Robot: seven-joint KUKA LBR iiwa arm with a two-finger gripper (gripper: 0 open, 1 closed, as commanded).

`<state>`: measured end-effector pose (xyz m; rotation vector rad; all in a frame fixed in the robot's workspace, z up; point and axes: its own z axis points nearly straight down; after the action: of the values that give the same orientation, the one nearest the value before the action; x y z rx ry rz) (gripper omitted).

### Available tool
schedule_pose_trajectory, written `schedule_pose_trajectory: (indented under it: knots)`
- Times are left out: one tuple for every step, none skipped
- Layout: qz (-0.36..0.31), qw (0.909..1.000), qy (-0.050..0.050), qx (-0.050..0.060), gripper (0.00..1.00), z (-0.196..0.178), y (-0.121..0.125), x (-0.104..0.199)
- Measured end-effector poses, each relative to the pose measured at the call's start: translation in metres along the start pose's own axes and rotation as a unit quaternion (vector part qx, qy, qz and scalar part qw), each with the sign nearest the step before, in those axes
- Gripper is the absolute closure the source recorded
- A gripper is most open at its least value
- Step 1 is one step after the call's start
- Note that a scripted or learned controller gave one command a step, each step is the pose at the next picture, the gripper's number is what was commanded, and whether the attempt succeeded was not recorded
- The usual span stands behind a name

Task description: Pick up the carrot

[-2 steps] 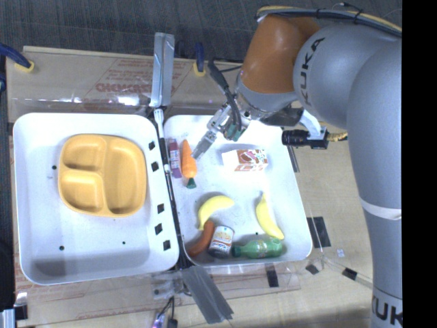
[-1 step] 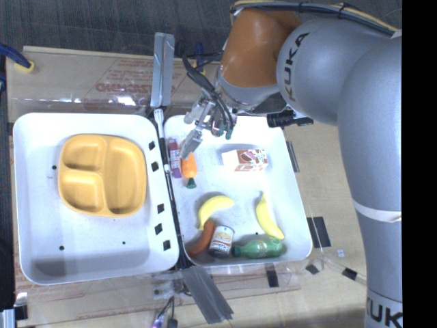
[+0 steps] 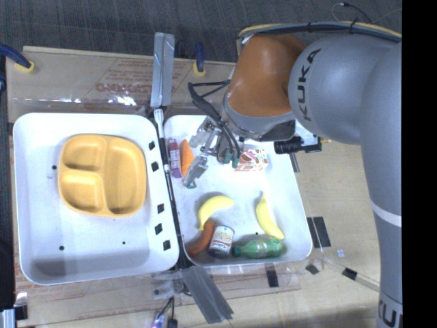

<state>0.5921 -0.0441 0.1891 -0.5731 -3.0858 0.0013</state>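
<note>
While the arm (image 3: 328, 94) reached in from the right over the bench (image 3: 341, 183), it covered the upper right corner of the right bin (image 3: 300, 203). To its left sat the left bin (image 3: 34, 203), holding a yellow divided plate (image 3: 104, 173) near its middle.

At the end of the arm, the gripper (image 3: 192, 178) hung low over the upper left part of the right bin, its fingers slightly parted with nothing between them. By my reading, this was the approach step: the tool was close to its target but had not yet gripped it.

The carrot (image 3: 186, 156) lay just beside the gripper, against the right bin's left wall near its upper left corner. It looked like a short, smooth orange stick, lying lengthwise along the wall. A small purple item (image 3: 174, 157) lay between it and the wall, touching or nearly so; I could not tell which.

The next move probably called for a short shift toward the left wall, with the fingers set across the carrot's narrow width, then a descent and a close. The wall and the purple item left little room on that side.

Other things lay along the right bin's lower edge: a green bottle (image 3: 258, 249), two bananas (image 3: 269, 217), a can (image 3: 220, 240) and a sausage (image 3: 202, 238). A small carton (image 3: 251, 160) sat near the upper edge.
</note>
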Motion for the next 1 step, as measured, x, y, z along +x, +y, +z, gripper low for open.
schedule_pose_trajectory:
  knots:
    - [-0.073,0.9973,-0.002,-0.001,0.00,-0.0007,0.0149,-0.0387]
